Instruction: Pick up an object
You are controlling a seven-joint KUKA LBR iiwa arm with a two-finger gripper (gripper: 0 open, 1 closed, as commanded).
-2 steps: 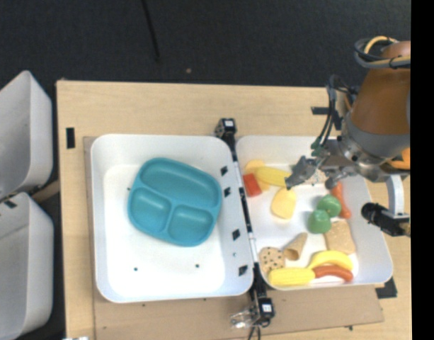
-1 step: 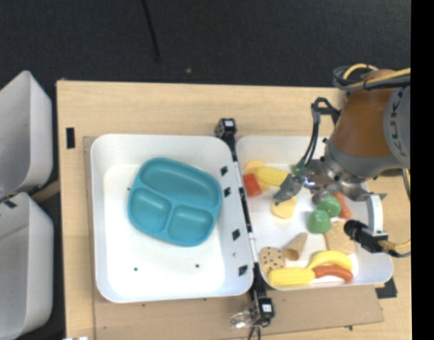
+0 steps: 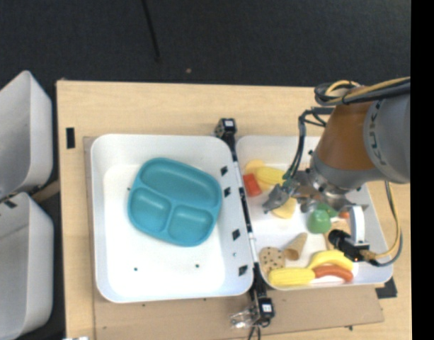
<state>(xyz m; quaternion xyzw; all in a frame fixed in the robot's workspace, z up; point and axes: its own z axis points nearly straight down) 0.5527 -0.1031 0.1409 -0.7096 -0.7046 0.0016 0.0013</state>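
My gripper (image 3: 292,198) hangs low over the middle of the right bin (image 3: 372,278), under the orange-banded wrist. Directly beneath it lies a small yellow piece (image 3: 284,210), with a green ball (image 3: 318,222) just to the right. A yellow toy (image 3: 264,171) and an orange-red piece (image 3: 250,184) lie to the upper left of the gripper. Toward the bin's front are a tan cone (image 3: 297,245), a speckled cookie (image 3: 271,258), a corn cob (image 3: 291,277) and a yellow-and-red toy (image 3: 331,264). The arm hides part of the bin's right side.
The left bin (image 3: 107,261) holds a blue divided plate (image 3: 175,201). A divider with black clips (image 3: 239,204) separates the two bins. Cables loop off the arm near the right bin's far and right edges. White chairs stand off the bench at left.
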